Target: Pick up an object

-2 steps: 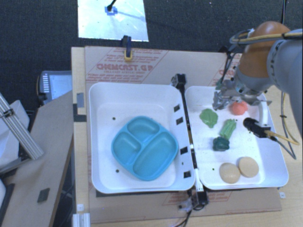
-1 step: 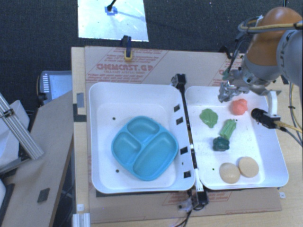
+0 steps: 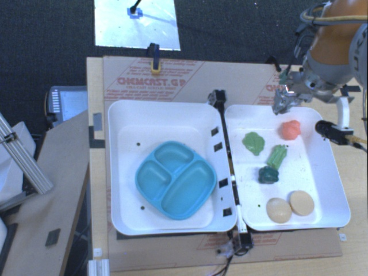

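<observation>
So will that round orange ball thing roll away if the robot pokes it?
Probably. The round orange ball-like object looks smooth and curved, so a nudge would likely roll it. The white bin's rim should stop it. It looks small, so likely light.

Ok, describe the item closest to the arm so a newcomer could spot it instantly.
Look in the right bin, at its far end just below the gripper. The orange-red lump sits there, right of the light green piece. It is the only reddish item.
</observation>
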`<action>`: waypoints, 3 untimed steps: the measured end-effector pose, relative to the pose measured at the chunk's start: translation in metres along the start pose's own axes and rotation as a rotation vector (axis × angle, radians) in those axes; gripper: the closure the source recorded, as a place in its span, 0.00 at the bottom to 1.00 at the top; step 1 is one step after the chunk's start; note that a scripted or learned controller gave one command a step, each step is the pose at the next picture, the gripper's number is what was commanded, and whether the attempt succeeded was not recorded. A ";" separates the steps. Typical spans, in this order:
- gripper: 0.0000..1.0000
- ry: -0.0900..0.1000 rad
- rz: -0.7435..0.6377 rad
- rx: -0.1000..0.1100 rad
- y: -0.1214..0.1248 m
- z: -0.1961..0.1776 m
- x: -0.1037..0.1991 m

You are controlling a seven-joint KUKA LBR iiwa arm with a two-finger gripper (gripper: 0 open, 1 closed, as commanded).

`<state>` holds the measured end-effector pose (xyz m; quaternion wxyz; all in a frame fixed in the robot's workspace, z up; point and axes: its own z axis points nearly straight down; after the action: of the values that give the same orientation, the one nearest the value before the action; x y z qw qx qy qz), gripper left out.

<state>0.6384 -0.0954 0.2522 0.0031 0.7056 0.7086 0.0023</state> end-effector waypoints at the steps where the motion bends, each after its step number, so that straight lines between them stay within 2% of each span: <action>1: 1.00 0.003 -0.005 0.008 -0.013 0.014 0.053; 3: 1.00 0.004 -0.006 0.006 -0.024 0.008 0.152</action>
<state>0.6139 0.0568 0.2434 -0.0005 0.7035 0.7107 0.0014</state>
